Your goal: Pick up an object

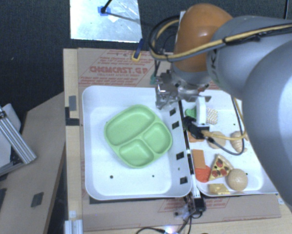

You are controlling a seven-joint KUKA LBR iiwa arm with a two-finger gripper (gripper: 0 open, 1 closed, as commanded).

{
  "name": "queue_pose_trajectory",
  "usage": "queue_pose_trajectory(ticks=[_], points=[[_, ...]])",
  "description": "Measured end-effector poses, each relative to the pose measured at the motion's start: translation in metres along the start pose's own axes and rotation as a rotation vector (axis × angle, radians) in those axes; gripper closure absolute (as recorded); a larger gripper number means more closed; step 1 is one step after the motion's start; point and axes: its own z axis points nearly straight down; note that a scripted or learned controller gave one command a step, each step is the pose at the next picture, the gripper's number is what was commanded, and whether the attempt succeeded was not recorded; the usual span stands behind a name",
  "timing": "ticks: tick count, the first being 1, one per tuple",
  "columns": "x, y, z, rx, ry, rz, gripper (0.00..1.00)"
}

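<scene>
My gripper (162, 100) hangs over the divider between the two white bins, just past the far right corner of a green three-compartment plate (137, 136) lying in the left bin (94, 130). The orange-banded wrist (197, 33) above hides most of the gripper. In the right bin (256, 182) lie toy foods: a pizza slice (220, 167), a tan round roll (237, 179), an orange-red block (200, 166), a small yellow piece (218, 189), a pale waffle-like piece (212, 115) and a small green piece (189, 113) near the gripper. Nothing is seen held.
The grey arm covers the right bin's far right part. Cardboard (116, 69) lies under the bins, with a shiny sheet (104, 13) behind it. A tan curved piece (237, 139) sits by the arm, and a metal frame (9, 140) stands at the left.
</scene>
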Motion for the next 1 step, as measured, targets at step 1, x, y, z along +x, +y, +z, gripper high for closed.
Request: queue_pose_trajectory(ticks=[1], points=[[-0.0051, 0.0005, -0.0079, -0.001, 0.0, 0.005, 1.0]])
